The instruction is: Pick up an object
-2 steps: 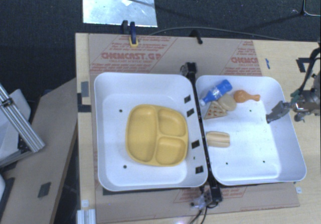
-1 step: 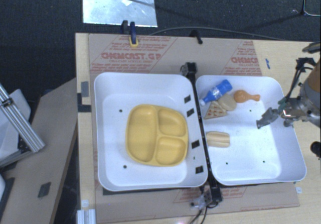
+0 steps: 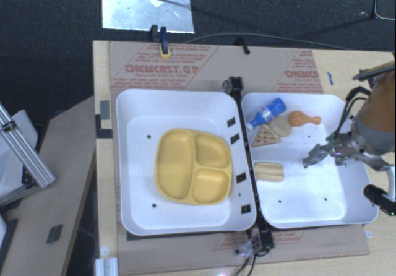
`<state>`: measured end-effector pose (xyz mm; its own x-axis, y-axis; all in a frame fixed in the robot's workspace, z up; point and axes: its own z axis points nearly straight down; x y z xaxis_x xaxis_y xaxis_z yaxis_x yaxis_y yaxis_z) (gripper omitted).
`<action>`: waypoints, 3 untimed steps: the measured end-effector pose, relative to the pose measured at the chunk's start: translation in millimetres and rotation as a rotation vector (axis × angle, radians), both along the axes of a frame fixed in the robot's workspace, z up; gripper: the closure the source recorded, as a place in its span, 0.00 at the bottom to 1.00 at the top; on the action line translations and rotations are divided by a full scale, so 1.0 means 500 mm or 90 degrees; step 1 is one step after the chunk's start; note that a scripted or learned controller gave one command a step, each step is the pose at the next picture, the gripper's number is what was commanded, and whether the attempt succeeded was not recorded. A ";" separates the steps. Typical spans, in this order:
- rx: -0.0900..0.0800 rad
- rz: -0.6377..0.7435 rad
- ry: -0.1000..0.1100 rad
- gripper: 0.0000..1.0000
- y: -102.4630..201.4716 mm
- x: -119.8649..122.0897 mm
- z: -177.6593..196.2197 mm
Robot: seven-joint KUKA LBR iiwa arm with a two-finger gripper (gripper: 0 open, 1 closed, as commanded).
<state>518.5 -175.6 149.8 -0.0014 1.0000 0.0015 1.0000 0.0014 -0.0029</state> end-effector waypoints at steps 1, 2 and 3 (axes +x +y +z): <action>0.000 0.000 0.000 0.00 0.013 0.007 -0.121; -0.001 0.000 -0.003 1.00 0.011 0.008 -0.094; -0.002 0.000 -0.005 1.00 0.001 0.009 -0.005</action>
